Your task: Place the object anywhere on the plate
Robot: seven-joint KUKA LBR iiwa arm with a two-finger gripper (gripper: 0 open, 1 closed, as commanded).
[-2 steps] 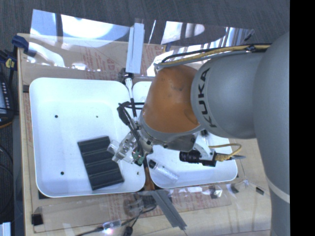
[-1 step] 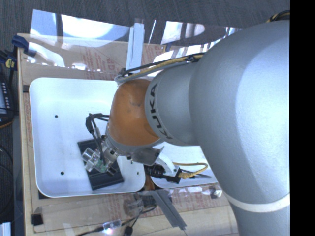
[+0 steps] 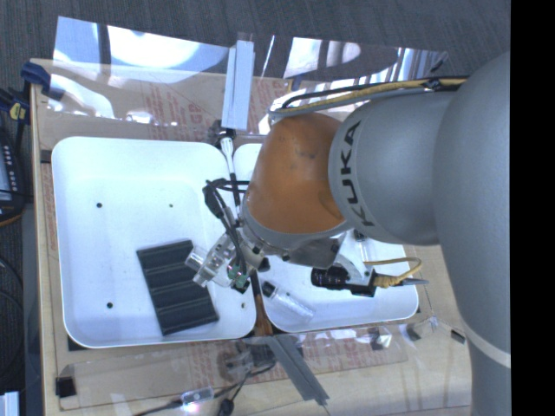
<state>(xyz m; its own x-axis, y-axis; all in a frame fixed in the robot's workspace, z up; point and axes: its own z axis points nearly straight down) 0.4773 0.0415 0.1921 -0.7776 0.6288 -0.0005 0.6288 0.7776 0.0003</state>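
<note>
"KUKA" reads in dark letters on the grey arm [image 3: 416, 172] at frame right. The gripper [image 3: 211, 265] hangs beside a dark ribbed plate [image 3: 176, 286] in the left bin [image 3: 87, 232], lower left.

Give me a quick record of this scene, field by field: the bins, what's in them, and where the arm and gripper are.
left bin: shallow, white, holds a dark ribbed rectangular plate
plate: lies flat, near the bin's front right corner, tilted off the bin's edges
right bin: white, mostly hidden under the arm
arm: grey with an orange band, over the right bin
gripper: low over the left bin, at the plate's right edge
object for the plate: cannot tell from this view
held between jaws: cannot tell
</note>
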